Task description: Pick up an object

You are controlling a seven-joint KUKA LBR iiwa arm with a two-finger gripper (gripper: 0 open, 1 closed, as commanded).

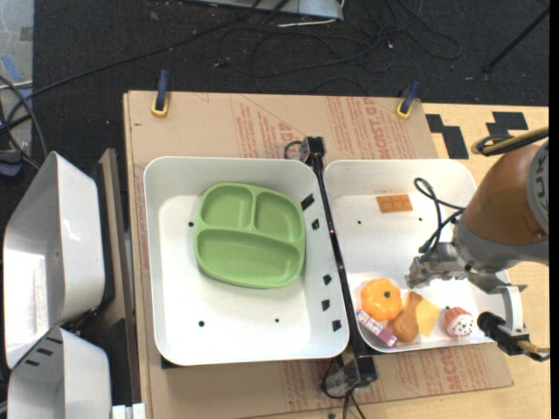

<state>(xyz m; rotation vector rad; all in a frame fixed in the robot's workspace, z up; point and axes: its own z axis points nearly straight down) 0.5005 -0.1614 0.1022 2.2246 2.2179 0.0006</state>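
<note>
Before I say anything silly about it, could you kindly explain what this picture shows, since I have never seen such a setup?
This is a single camera fixed above a workbench, looking down at a slant. The grey machine with an orange band at the right is a robot arm; its two-finger gripper hangs low over the right shallow white bin. I cannot tell whether it grips anything. In that bin's near corner lie a small orange toy pumpkin, a yellow-brown toy food piece, a white and red round toy and a small purple-banded tube, with a flat orange tile farther back. The left white bin holds a green plastic plate with three compartments. The arm's job is to pick up one object.
</note>
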